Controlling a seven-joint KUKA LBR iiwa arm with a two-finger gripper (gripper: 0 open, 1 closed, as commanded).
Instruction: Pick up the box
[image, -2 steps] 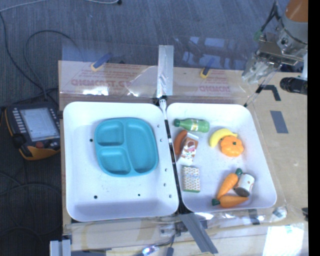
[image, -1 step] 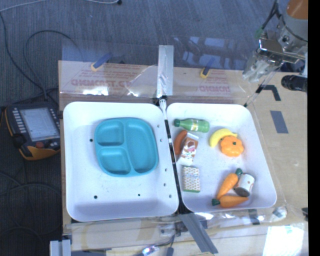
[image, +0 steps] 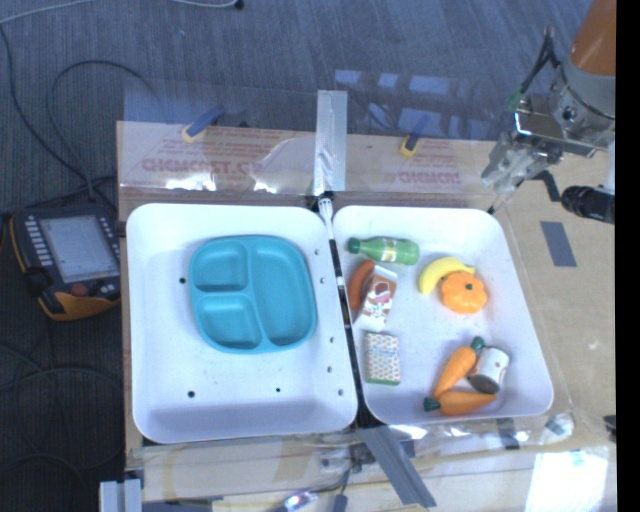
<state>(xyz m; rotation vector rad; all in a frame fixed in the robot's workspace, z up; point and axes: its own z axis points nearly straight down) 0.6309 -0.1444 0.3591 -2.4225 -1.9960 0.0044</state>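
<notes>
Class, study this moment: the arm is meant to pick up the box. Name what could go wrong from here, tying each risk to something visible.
1. The box lies close to the bin wall at the divider, so a finger may strike the wall on descent.
2. The carton lies just above it and could be grabbed or nudged instead.
3. The pincer sits outside the bin's far corner, so it must cross over the banana and orange.

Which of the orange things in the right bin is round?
The orange fruit beside the banana is round; the two carrots near the bin's front corner are long and tapered.
</notes>
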